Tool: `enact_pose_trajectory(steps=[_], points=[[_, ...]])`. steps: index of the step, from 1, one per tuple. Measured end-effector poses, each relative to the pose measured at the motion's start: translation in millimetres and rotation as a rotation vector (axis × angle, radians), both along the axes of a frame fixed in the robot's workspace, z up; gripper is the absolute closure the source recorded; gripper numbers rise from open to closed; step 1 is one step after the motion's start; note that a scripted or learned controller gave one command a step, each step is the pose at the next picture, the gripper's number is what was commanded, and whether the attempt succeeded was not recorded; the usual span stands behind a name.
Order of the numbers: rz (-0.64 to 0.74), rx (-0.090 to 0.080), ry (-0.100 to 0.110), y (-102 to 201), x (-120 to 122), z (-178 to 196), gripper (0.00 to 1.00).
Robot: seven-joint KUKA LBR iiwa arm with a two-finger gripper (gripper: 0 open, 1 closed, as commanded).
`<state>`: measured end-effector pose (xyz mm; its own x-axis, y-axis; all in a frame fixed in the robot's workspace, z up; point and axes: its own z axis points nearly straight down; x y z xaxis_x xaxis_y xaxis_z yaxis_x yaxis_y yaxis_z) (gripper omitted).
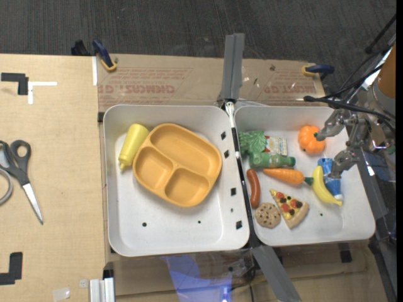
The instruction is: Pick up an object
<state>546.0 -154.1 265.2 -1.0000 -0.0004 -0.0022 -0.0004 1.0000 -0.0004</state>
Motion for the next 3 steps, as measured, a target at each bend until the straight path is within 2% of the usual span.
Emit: enact_pose_trajectory(steps=[1,2,3], points=[[0.089,0.0,-0.001,-14.4,-4.0,-164.9,0.0],[0.0,0.0,-0.004,28.7,-22.3,-170.3,0.0],[0.071,0.001,0.05,44.2,59.0,-176.9,0.0]])
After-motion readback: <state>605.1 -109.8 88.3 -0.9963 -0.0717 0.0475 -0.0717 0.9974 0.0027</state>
